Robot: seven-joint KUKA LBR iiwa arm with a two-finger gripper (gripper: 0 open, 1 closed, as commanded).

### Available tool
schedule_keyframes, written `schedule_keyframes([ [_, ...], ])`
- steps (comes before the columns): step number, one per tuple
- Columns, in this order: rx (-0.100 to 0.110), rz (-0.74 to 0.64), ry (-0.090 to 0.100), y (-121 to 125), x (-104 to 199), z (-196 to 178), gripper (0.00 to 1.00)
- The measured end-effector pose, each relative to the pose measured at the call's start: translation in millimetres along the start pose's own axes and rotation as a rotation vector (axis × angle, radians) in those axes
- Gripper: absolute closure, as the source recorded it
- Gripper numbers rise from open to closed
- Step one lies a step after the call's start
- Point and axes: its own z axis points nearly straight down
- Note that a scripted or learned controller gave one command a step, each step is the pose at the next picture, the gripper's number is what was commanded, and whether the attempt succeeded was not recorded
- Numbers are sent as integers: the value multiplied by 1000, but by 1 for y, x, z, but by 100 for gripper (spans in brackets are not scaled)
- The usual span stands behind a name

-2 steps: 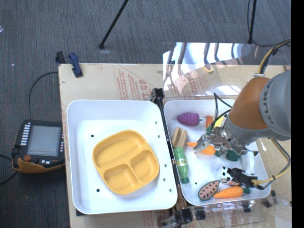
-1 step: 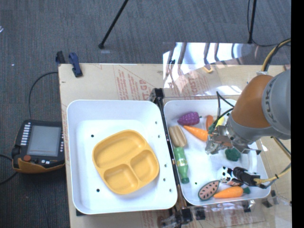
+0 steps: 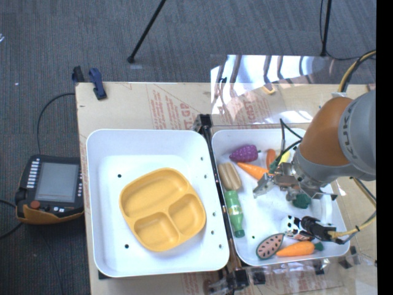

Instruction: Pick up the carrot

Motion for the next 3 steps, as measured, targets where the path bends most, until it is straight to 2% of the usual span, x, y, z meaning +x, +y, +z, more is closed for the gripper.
schedule_keyframes([
  [1, 7, 161, -2, 62, 11, 16, 0],
  [2, 40, 154, -3, 55, 11, 12, 100],
  [3, 0, 235, 3, 9, 101, -88, 100],
])
